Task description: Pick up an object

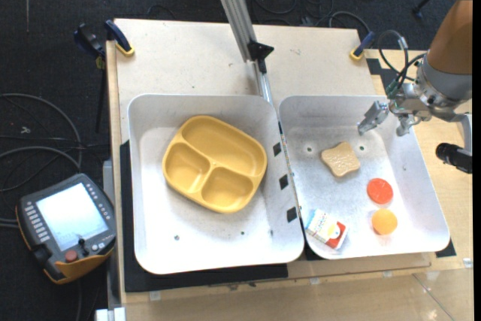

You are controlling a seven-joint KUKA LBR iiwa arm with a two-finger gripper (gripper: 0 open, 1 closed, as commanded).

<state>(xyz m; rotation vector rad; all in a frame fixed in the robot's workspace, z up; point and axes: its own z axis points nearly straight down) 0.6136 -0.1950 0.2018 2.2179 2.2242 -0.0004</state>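
My gripper [388,120] hangs over the back right corner of the right bin [325,111], its two fingers spread apart with nothing between them. In that bin lie a tan slice of toast [340,159] near the middle, a red-orange disc [379,191] and a yellow-orange ball [384,222] toward the right wall, and a small white carton with red and blue print [327,228] at the front. The toast sits below and left of the gripper, well apart from it.
The left bin [150,162] holds a yellow three-compartment plate [215,162]. A slanted metal pole [234,0] rises behind the bins. A teach pendant [66,224] lies off the bench at the left. Yellow clamps [120,41] grip the back corners.
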